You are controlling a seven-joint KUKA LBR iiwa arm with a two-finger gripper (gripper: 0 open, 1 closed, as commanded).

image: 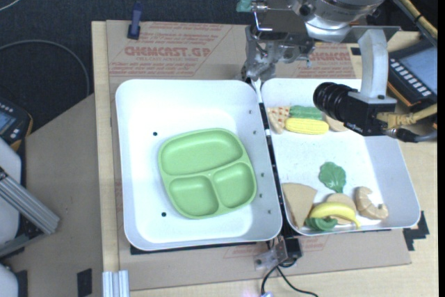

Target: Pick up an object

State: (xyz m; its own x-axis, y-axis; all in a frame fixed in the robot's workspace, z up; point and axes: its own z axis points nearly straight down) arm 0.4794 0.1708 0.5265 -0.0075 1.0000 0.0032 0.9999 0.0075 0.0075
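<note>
Smooth green divided plate (pixel 206 172) in the left bin (pixel 132 149); gripper (pixel 259 69) jaws unclear; cardboard (pixel 174 45) reads "CHEMCAST".

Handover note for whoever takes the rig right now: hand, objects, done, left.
Hand: at the far edge between the two bins, nothing seen held.
Left bin: green divided plate.
Right bin: corn cob, waffle piece, green leaf, banana, tan piece.
Done: no pick yet.
Left: descend on an object, grasp, lift.
</note>
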